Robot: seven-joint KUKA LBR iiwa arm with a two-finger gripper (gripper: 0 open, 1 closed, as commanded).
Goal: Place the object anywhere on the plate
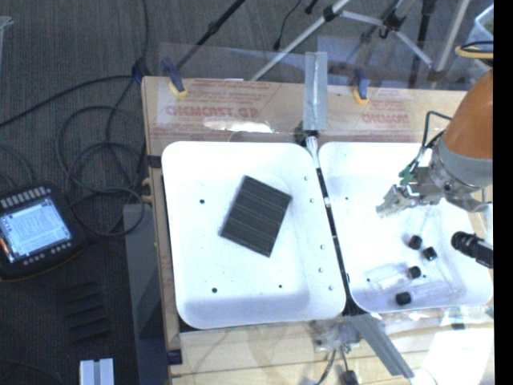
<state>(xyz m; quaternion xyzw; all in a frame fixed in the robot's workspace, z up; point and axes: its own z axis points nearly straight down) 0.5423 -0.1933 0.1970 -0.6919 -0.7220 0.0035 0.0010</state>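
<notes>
A dark ribbed rectangular plate [256, 215] lies tilted in the middle of the left bin [192, 295], with nothing on it. My gripper [394, 201] hangs over the upper middle of the right bin [353, 215], well to the right of the plate. Below it, several small black pieces lie on the bin floor, one [414, 241] just under the gripper, another [430, 253] beside it, and a third [401, 298] near the front wall. Nothing shows between the gripper's tips.
Clear plastic items [386, 277] lie near the front of the right bin, one with a black cap [414, 272]. A raised divider [329, 223] separates the two bins. A metal post [314, 95] stands behind them.
</notes>
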